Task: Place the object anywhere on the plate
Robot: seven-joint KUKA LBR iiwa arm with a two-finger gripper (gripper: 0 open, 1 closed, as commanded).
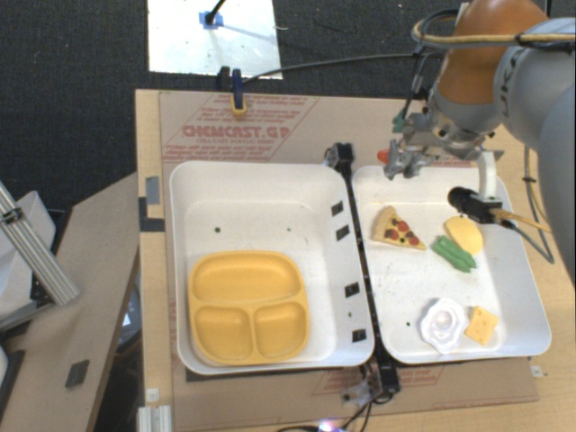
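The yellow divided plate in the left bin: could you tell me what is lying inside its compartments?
All three compartments of the yellow plate show bare. The pizza slice and the other toy foods lie in the right bin. Whatever is beneath the plate is covered.

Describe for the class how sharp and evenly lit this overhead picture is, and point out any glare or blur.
Camera view: light is soft and fairly even, with faint shadows along the rim of the left bin; the yellow plate and pizza slice read clearly; the white egg nearly washes out against the right bin; the gripper looks slightly blurred.
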